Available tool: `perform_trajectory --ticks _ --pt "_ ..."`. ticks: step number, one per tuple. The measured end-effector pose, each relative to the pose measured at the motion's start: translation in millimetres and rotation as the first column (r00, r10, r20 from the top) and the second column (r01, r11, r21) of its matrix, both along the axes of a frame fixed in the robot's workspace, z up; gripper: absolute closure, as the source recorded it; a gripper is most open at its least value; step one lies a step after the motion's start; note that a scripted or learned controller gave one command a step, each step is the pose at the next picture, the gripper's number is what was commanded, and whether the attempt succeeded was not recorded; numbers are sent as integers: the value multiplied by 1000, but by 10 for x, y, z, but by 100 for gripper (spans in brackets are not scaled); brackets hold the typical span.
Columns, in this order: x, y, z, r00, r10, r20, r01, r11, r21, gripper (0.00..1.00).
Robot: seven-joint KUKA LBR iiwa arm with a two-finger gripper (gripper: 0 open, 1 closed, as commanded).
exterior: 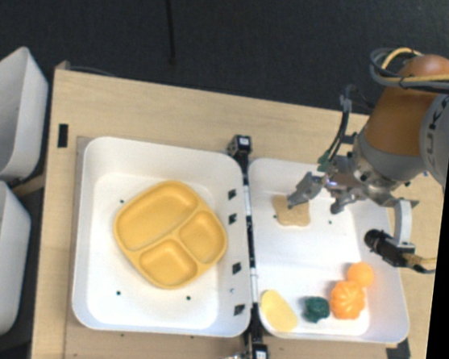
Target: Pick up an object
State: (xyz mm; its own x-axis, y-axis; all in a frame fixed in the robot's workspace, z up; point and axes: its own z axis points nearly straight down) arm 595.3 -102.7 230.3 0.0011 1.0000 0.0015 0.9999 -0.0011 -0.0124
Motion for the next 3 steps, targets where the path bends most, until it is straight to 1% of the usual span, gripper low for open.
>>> perform_trajectory --ticks 1,3 --pt "25 2 76 1000 3 13 -3 1000 -1 0" --pt "48 3 -780 1000 -3 10 3 1000 -4 0"
